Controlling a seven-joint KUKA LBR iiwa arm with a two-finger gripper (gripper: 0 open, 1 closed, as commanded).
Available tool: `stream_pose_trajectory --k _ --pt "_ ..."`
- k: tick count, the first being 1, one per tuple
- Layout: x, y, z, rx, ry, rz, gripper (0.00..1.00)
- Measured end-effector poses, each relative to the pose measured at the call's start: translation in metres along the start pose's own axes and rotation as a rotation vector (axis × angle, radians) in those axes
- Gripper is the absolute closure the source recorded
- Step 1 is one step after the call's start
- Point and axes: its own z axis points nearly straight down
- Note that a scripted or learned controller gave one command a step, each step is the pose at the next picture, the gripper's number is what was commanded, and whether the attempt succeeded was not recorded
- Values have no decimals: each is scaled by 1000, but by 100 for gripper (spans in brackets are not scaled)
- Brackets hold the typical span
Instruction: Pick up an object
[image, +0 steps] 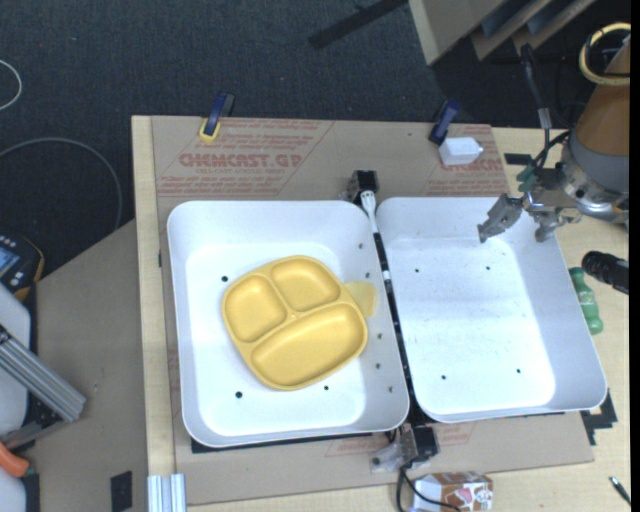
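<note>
Down at the bottom edge, a small brown packet (462, 492) lies on the counter (300, 150) next to some wires. Just above it sit two white bins side by side. On the left, the left bin (190, 290) holds a yellow plate (293, 320) with three parts. That plate lies flat in the middle of its bin, a bit closer to the wall next to the other bin. A thin yellow piece (362, 297) pokes out from under its right side. Beside it, the right bin (560, 380) has some black dots on its floor. The gripper (521, 221) hangs over the far right corner of the right bin, well apart from the plate. Its fingers (495, 222) are spread apart and hold nothing. A green pen (587, 299) lies on the counter just right of that bin.
</note>
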Motion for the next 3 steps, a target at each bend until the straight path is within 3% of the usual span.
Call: stream_pose_trajectory --k 1,2,3 --pt "63 -70 -101 -11 1 -6 0" --pt "112 -123 -183 -12 1 -6 0" --pt "247 -127 -293 -17 6 -17 0"
